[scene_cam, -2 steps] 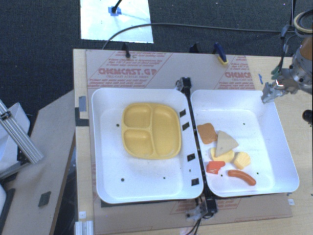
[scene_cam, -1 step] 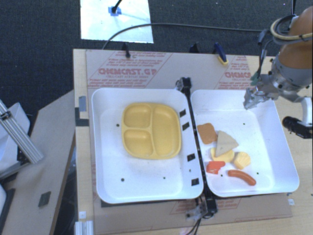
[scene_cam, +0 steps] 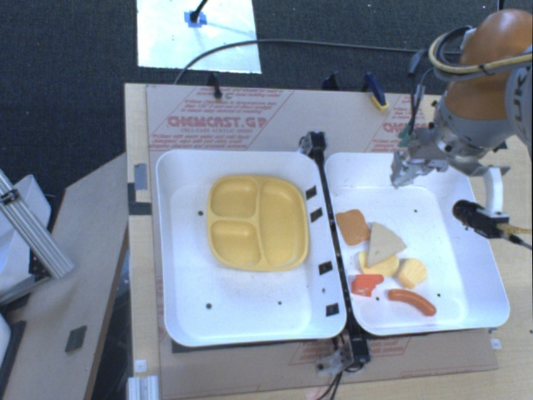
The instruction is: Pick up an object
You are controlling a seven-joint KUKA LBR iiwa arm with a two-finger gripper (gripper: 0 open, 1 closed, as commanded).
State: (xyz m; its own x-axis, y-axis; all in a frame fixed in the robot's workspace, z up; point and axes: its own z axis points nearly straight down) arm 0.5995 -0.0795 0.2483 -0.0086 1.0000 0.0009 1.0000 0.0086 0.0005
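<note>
Toy food pieces are lying in a loose cluster in the right bin (scene_cam: pixel 466 311), well below and slightly left of the end effector (scene_cam: pixel 406 173) as the camera view frames it. Nearest to it is the brown slab (scene_cam: pixel 352 226), touching the tan wedge (scene_cam: pixel 386 242) just beyond. Further off are sitting a yellow slice (scene_cam: pixel 376 264) partly under the wedge, a round yellow piece (scene_cam: pixel 411 272), a small red piece (scene_cam: pixel 366 284) and a red sausage (scene_cam: pixel 411 302). The end effector is hovering near the upper edge of this bin with nothing between its tips; how wide it is standing I cannot tell, since the tips are blurring into a grey mass.

For a clean pick, I am judging the sausage or the round yellow piece the better targets: each is lying a little apart from its neighbours, so the tips could be dropping on either side without nudging another item. The wedge and the slab are crowding each other, and a descent there is risking a pinch on two things or a push sideways. Closing across the sausage's narrow width should be giving the surest hold.

The arm (scene_cam: pixel 491 65) is being cut off at the frame's right. The yellow divided plate (scene_cam: pixel 256 222) is sitting in the left bin (scene_cam: pixel 183 307), far to the end effector's left. The yellow slice's full outline is staying hidden beneath the wedge.
</note>
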